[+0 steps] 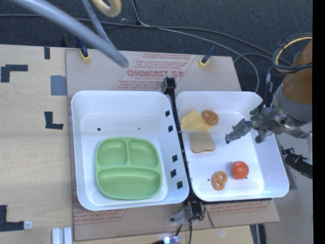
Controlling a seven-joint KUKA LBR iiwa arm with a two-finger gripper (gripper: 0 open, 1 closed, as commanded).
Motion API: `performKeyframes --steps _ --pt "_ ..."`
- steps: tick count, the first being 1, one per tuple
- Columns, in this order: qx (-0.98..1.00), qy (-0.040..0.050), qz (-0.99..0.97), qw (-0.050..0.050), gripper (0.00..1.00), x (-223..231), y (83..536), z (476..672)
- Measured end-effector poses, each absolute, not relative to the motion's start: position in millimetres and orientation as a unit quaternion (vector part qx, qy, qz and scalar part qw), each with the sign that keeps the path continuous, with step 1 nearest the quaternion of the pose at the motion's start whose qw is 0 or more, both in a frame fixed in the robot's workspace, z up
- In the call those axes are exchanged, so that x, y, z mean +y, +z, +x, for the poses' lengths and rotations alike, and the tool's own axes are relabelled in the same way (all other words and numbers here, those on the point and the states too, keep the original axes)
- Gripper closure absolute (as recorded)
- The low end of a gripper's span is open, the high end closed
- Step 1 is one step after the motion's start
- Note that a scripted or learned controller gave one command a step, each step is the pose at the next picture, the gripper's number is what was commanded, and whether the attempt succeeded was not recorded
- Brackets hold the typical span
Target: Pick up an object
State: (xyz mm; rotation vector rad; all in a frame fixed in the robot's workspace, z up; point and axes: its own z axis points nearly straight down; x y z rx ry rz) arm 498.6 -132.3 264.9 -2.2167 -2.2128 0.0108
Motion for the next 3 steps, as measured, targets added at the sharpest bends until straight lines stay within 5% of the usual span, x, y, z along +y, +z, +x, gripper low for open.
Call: performKeyframes --steps 1,3 --pt "-0.708 0.0004 -0.706 0.0 0.0 -131.9 270.1 500.6" --pt "-0.708 0.0018 -0.707 0.002 0.0 -128.3 177.6 508.2"
